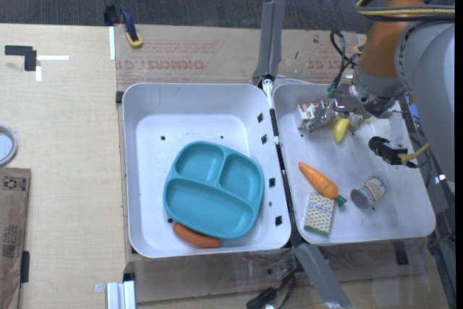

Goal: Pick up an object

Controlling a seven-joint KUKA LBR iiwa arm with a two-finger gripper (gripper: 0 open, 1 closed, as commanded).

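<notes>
On the worktop [65, 155] sit 2 white bins. Nearest, at the left bin's [145, 177] 6 o'clock edge, an orange sausage [197, 237] peeks from under a teal divided plate [214, 189]. In the right bin [405, 221], a patterned small carton [319, 213] lies at 7 o'clock, touching the carrot [318, 179] just above it; a small tin [367, 193] rests at 4 o'clock. Farther back, at 12 o'clock, the end effector [329, 116] hangs over a yellow banana-like piece [340, 129]; whether it grips anything, I cannot tell.
</notes>
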